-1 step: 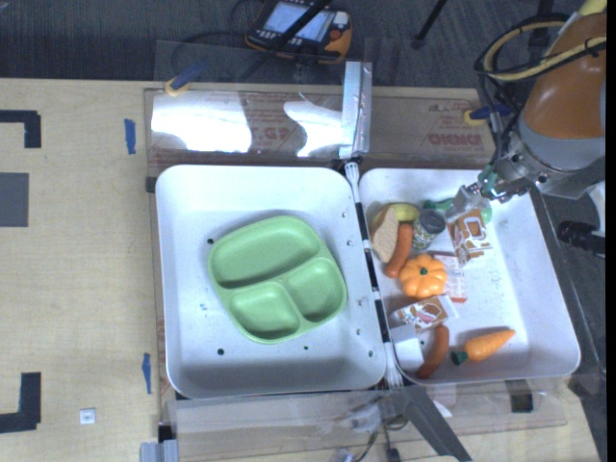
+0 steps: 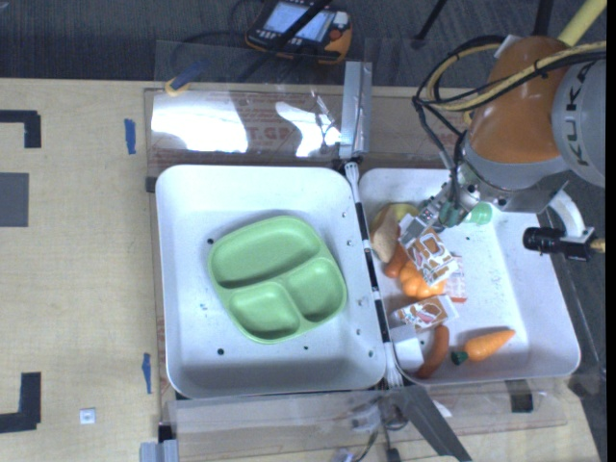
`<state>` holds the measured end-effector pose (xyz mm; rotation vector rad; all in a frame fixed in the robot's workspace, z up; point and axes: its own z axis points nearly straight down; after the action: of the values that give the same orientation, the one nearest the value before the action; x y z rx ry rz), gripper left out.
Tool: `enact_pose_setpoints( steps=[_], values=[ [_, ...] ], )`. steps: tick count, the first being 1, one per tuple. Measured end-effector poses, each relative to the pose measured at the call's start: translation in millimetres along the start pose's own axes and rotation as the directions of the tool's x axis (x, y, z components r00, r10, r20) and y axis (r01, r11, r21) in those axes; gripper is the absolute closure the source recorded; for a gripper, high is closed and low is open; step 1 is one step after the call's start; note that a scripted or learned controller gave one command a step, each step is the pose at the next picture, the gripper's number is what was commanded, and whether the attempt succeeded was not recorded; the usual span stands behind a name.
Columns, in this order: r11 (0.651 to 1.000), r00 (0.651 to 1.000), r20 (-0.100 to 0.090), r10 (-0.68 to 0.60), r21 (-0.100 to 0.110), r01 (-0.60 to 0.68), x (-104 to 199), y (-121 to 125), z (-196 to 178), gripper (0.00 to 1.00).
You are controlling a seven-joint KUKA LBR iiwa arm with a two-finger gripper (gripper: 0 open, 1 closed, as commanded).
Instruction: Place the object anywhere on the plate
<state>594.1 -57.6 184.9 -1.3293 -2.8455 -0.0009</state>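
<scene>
A green plate [image 2: 277, 277] with three compartments lies in the left white bin [image 2: 183, 210]. In the right bin [image 2: 539, 306] a pile of toy food sits against the left wall: a tan rounded piece [image 2: 385, 237], an orange-and-white snack packet [image 2: 433, 256], an orange fruit [image 2: 412, 279], a second packet [image 2: 422, 314], a red-brown sausage [image 2: 436, 348] and a carrot [image 2: 486, 342]. My gripper [image 2: 430, 218] hangs low over the top of that pile, right beside the upper packet. Its tips blend into the packaging.
The grey arm with its orange band [image 2: 515, 114] fills the upper right above the right bin. A metal divider [image 2: 369, 258] separates the bins. A clear plastic sheet [image 2: 250, 123] lies behind the left bin, and a handheld device [image 2: 298, 27] sits on the floor beyond.
</scene>
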Motion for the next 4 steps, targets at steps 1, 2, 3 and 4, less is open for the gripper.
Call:
enact_pose_setpoints(
  steps=[1, 2, 3, 4],
  values=[
    [0.998, 0.998, 0.006, -0.058, -0.004, 0.058, 69.3, 48.7, -2.3, 1.00],
    [0.996, 0.996, 0.002, 0.091, -0.002, -0.091, 114.8, 76.6, 0.0, 1.00],
    [0.984, 0.984, -0.001, -0.176, 0.001, 0.176, 185.5, 60.6, 48.0, 1.00],
    [0.957, 0.957, 0.003, -0.289, -0.003, 0.289, 194.1, 115.9, 18.5, 1.00]
  ],
)
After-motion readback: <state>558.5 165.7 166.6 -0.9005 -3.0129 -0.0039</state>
